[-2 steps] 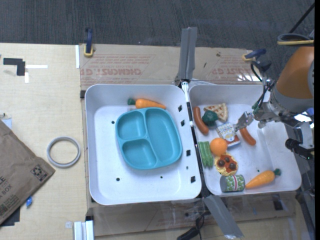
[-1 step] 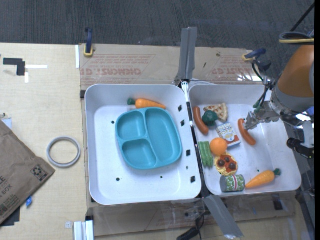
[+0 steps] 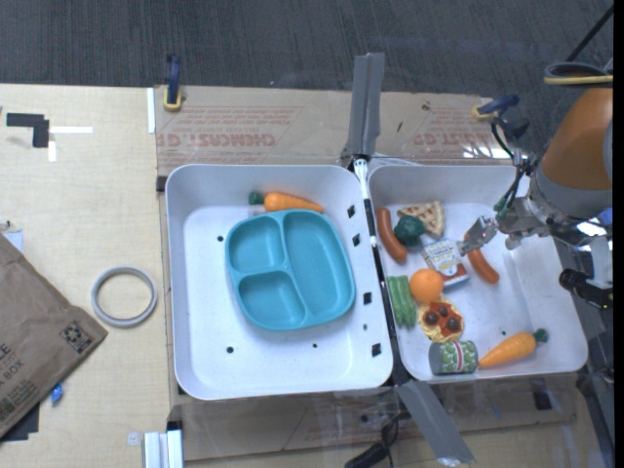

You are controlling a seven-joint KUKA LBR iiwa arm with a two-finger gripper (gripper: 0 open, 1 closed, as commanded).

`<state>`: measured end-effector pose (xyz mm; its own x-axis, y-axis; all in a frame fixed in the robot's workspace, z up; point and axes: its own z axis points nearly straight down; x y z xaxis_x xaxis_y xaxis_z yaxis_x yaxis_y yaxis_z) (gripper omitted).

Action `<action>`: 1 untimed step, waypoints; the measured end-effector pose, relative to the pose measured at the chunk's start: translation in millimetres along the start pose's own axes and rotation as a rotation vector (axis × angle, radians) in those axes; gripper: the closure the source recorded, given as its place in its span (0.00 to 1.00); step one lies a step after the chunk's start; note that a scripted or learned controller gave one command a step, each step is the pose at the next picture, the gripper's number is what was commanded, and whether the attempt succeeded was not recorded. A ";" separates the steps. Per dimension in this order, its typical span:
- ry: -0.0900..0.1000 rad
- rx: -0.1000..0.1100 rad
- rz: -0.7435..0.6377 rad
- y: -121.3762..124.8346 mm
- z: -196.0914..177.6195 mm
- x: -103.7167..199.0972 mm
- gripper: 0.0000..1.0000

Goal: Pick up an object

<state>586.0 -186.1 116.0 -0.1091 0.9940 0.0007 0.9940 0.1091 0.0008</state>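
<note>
The task looks barely begun. The gripper (image 3: 480, 232) is low inside the right bin (image 3: 546, 305), its tips close over the upper end of a small red-orange sausage (image 3: 485, 264) that lies on the bin floor. Nothing is seen lifted between its tips, so no object counts as picked up yet; whether the jaws stand wide or narrow cannot be told at this size and angle. Closing on something and raising it clear are still left to do.

The sausage seems the likeliest target, though that is only a judgement from where the gripper sits. Just left of it a small white packet (image 3: 444, 257) lies nearly touching the gripper's reach, and an orange (image 3: 426, 286) sits below the packet. A crowded cluster runs along the bin's left side: a longer sausage (image 3: 391, 235), a pizza slice (image 3: 425, 215) with a dark green piece (image 3: 409, 228) against it, a green bean pod (image 3: 401, 299), a small round pizza-like toy (image 3: 442, 321) and a green can (image 3: 454, 357) on its side. A carrot (image 3: 508, 350) rests near the bin's lower right, well apart from the gripper.

The packet could be nudged or caught along with the sausage. The left bin (image 3: 195, 291) holds a blue divided plate (image 3: 290, 268) and a second carrot (image 3: 286, 202), well away from the arm
</note>
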 end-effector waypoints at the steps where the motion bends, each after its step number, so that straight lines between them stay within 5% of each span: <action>1: -0.003 -0.002 0.033 13.2 21.0 16.1 0.00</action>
<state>597.4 -168.6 95.0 -0.0766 0.9971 -0.0019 0.9971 0.0766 0.0029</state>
